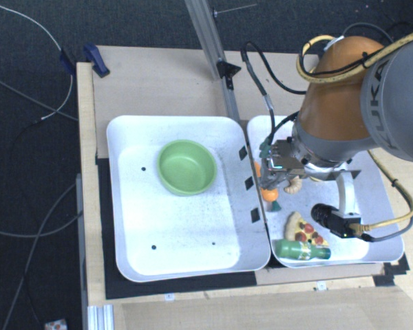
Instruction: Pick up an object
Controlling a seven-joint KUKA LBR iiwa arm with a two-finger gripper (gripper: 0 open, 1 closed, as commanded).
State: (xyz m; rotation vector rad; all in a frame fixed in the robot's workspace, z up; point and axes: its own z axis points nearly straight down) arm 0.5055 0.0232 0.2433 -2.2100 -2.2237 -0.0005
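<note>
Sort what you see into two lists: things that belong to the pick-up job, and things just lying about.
Job, judging by where the arm is: hand; orange toy beside it; pizza slice; green bottle; right bin.
Lying about: green bowl in left bin; blue clip at bench corner.

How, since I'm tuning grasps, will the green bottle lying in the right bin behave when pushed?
The green bottle lies on its side, so a sideways push would probably roll it, though the bin wall and the pizza slice beside it may stop it. Its rounded body could slip from a pinch.
</note>
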